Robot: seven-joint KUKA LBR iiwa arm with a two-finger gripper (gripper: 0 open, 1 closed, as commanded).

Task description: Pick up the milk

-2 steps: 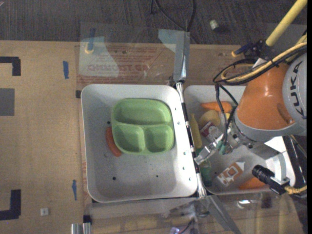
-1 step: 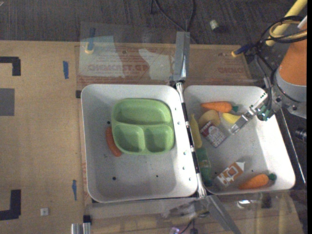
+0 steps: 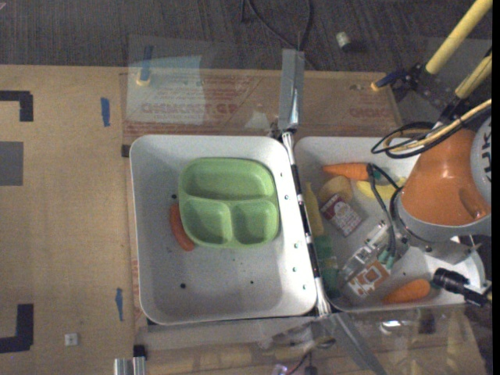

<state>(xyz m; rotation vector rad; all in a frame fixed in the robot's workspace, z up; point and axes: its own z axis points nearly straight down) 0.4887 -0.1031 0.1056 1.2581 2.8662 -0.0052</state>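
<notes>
The milk (image 3: 341, 213) looks like a small carton with a dark red and white label, lying tilted in the upper middle of the right bin (image 3: 461, 276). My gripper (image 3: 369, 262) is low in the same bin, just below and to the right of the carton, under the orange wrist band (image 3: 441, 186). A small white and orange patterned thing (image 3: 366, 280) lies right at the gripper's tip; whether it is held is unclear.
The right bin also holds a carrot (image 3: 348, 170) at the top, another orange piece (image 3: 408, 291) at the bottom, a yellow piece (image 3: 312, 209) and a green piece (image 3: 329, 270) along the left wall. A green divided plate (image 3: 229, 201) and an orange piece (image 3: 181, 229) sit in the left bin (image 3: 219, 287).
</notes>
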